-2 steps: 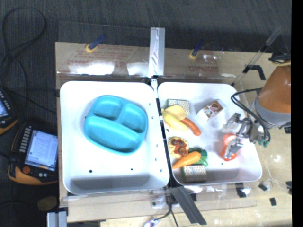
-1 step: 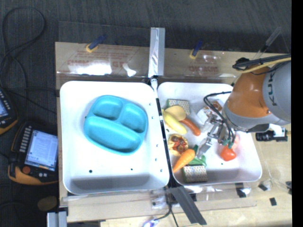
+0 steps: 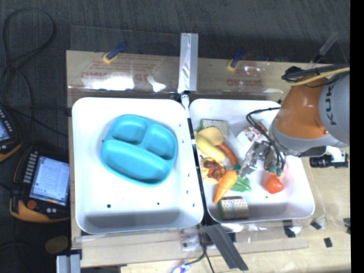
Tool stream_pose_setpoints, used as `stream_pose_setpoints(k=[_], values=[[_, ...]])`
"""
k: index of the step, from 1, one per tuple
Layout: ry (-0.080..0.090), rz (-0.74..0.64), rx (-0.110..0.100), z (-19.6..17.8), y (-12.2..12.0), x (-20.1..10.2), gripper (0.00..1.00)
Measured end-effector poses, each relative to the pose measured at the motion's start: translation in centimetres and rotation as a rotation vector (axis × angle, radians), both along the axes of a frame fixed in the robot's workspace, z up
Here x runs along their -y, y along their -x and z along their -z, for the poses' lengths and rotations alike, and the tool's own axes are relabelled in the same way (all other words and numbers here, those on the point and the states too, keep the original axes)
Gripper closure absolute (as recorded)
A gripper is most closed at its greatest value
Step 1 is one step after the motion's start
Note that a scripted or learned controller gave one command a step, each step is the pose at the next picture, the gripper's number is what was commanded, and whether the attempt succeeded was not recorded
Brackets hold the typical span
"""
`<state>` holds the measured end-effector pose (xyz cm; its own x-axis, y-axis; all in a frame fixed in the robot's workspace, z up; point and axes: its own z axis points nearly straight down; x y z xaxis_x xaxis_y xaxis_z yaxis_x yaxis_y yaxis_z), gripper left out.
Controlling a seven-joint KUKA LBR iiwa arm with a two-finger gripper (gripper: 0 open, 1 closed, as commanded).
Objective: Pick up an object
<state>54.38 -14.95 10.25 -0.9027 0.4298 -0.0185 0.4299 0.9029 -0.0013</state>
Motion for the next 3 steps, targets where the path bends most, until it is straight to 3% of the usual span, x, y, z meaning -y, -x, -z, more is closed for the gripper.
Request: stream_pose_setpoints(k=[1,2,3], values=[[-0.007,0.070,-0.007,1.1,-3.5,-0.4,1.00],[-0.012,0.422,0.002,1.1,0.0,3.2,1.00],[-0.008,0.418,-0.011,-16.0,2.1,4.1,1.00]])
